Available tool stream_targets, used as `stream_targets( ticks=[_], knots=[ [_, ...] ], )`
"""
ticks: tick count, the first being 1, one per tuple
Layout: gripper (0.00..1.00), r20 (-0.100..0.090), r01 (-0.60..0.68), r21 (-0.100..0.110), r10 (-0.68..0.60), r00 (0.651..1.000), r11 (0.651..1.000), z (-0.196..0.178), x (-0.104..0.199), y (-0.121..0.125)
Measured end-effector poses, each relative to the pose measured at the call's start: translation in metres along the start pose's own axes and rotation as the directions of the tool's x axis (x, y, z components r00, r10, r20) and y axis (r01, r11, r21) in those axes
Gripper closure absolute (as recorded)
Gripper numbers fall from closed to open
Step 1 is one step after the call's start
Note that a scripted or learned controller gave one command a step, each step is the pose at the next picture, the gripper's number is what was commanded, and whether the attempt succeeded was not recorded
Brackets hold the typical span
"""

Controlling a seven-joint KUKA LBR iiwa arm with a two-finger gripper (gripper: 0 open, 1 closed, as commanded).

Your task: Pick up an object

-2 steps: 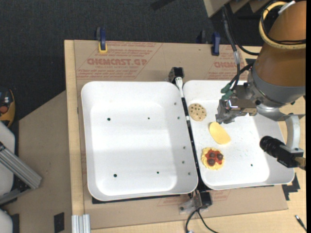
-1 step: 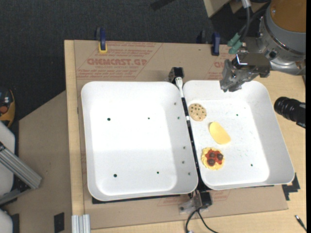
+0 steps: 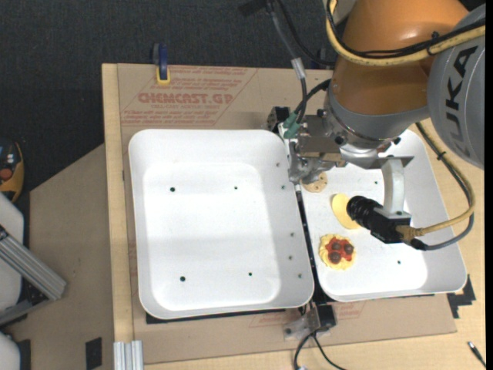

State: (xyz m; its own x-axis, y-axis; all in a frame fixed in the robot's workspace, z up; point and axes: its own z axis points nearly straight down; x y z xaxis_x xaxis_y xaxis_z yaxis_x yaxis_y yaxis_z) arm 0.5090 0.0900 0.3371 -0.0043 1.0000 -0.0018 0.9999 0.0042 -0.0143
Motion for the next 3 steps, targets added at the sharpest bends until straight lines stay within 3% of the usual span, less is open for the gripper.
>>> stream_targets(
  ticks=[1,2,3],
  knots=[
    [1.00,-0.008,0.002,-0.033,-0.002,1.000,0.999,-0.154,0.032,-0.019],
    [1.00,0.000,0.007,-0.005,-0.007,1.000,1.000,-0.078,0.130,-0.028],
    [1.00,-0.009,-0.001,-0.028,0.001,1.000,1.000,-0.190,0.135,-0.029]
  ],
)
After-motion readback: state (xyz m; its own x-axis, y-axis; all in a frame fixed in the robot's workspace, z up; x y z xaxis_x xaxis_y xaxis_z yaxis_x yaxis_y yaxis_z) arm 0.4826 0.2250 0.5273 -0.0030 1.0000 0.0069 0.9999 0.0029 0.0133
